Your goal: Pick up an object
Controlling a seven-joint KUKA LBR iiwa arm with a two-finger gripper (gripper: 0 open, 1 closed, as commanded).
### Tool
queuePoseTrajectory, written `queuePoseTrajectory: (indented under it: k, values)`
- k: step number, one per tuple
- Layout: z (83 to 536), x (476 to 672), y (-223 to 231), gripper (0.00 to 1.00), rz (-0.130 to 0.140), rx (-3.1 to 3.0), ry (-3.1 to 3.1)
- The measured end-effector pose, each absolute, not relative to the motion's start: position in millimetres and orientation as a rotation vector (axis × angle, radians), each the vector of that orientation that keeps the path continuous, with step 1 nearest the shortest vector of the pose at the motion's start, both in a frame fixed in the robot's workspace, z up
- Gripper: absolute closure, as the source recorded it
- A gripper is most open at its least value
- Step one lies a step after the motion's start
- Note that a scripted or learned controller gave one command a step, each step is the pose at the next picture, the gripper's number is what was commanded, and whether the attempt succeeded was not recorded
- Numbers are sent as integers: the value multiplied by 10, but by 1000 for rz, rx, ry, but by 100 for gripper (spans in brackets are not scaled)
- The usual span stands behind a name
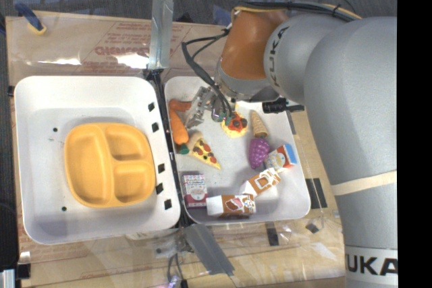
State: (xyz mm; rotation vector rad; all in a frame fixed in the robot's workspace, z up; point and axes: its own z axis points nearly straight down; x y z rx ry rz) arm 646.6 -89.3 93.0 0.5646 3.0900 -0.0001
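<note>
2 white bins are being carried side by side on the table. The left bin is being occupied by a yellow tray with divided compartments. The right bin is being shared by several toy foods: a carrot lying along its left wall, a pizza slice just right of the carrot, a small pizza, a cone, grapes, a red carton near the front left, and a brown-and-white packet along the front wall.

The arm is being extended in from the right, its orange band sitting over the bin's far edge. The gripper is being held low in the far left part of the right bin, just right of the carrot and beside the small pizza. Its fingers seem parted, though the view is too cluttered to be sure, and nothing is being seen between them.
</note>
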Motion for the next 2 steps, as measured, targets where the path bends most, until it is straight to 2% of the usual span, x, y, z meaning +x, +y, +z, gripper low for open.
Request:
queuePoseTrajectory:
  k: [1, 2]
  values:
    - [1529, 5693, -1834, 100, -5, 285, 3125]
    - [1509, 5693, -1798, 0, 0, 278, 3129]
